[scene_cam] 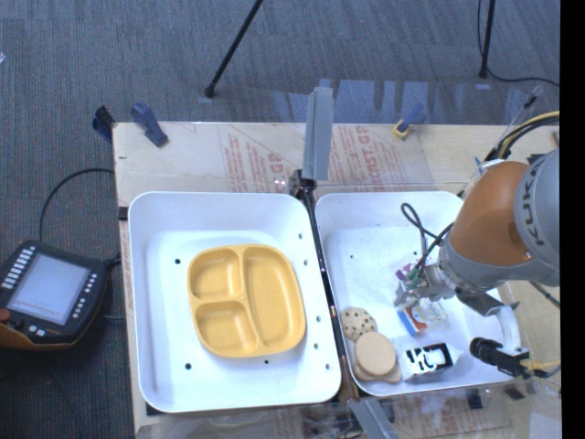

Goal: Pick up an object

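Here the gripper (pixel 419 291) hangs low over the small packet (pixel 422 316) in the right bin (pixel 366 210), likely to grab it.

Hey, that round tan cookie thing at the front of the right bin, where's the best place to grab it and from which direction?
Probably from straight above, fingers across the tan disc's rim. It lies flat and round, so any diameter works, but the speckled cookie and the bin wall crowd its left side; closing front to back looks freer.

A teach pendant (pixel 44 293) lies left of the bench (pixel 219 158).
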You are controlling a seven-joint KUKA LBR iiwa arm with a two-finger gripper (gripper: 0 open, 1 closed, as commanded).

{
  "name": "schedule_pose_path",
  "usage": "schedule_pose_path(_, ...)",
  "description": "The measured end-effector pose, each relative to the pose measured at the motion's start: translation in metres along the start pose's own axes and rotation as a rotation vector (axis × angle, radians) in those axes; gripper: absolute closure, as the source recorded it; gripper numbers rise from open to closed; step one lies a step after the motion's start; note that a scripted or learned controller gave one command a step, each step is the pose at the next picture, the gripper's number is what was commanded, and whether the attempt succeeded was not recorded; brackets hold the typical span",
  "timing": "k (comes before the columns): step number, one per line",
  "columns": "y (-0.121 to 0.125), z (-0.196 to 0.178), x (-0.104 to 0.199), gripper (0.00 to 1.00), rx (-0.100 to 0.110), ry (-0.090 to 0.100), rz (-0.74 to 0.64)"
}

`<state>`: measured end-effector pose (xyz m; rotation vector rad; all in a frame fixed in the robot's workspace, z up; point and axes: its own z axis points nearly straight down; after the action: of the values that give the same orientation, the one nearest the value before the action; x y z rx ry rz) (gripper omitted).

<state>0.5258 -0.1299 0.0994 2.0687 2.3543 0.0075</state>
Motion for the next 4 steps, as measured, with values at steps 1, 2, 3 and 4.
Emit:
schedule_pose_path(1,0.000,0.001,0.000,0.00,0.001,0.000,0.000)
schedule_pose_path(2,-0.054,0.009,-0.054,0.00,0.001,0.001,-0.061)
schedule_pose_path(3,-0.053,0.000,-0.054,1.00,0.003,0.005,-0.057)
schedule_pose_path(4,-0.054,0.001,-0.055,0.00,0.004,0.002,-0.056)
